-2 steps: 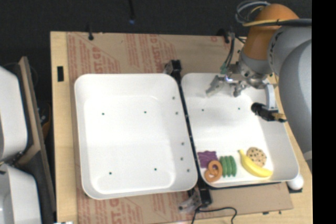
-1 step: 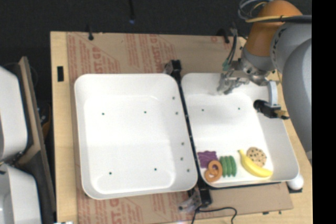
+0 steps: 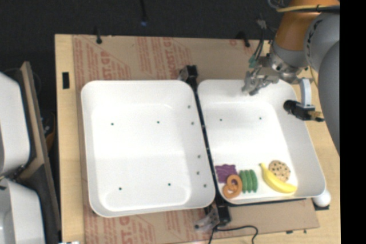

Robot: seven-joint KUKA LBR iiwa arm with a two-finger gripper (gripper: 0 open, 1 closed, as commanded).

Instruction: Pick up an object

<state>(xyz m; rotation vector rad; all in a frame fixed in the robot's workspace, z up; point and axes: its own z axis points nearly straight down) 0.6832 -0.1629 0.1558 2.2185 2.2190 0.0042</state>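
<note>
Camera view, 1 arm, 2 bins on desk. Item 1: gripper, hangs over far edge of right bin, near its far-left corner, wrist angled in from the right; nothing seen in the jaws; whether jaws are apart or together: cannot tell, too blurred. Item 2: task objs, all grouped along near wall of right bin, well apart from gripper: purple piece nearest the divider; orange ring just below it, touching or nearly so; green ridged piece beside ring; banana to the right, curved, lying flat; speckled cookie resting against banana's upper side. Item 3: left bin, alongside, rims meeting down the middle. Step in hand (est.): approach not yet begun, no obj chosen or contacted. Next move (est.): travel across bin toward near wall, descend over one obj; banana or green piece look the easier picks, having some gap on a side. Edges/room (est.): wide bare floor btwn gripper and objs, so transit is free; objs sit tight to near wall and to each other, so descent risks striking the rim or nudging a neighbour; purple piece and ring are crowded by the corner at the divider.
</note>
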